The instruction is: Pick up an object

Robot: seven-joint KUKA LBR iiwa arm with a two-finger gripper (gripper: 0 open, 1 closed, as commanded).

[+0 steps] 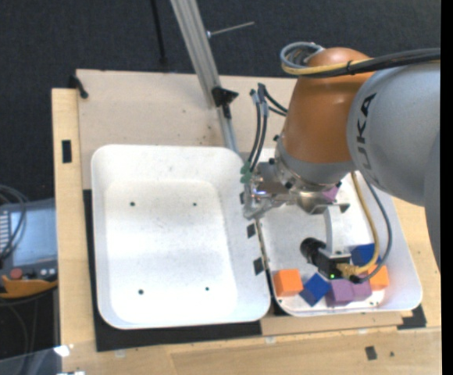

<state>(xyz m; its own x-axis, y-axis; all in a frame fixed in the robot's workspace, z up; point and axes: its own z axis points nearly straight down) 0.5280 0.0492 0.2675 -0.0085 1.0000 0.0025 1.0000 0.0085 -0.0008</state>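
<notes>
White bins (164,233) (287,237), two; blue blocks (315,289) (362,255), two

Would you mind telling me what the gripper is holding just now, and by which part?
That cannot be told: the wrist hangs over the right bin and covers the grasp. The orange block lies loose on the bin floor.

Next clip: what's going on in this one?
The arm reaches in over the right bin, its wrist hanging above a cluster of blocks at the near end: an orange block, a blue block and a purple block. All three lie on the bin floor, not yet lifted.
</notes>
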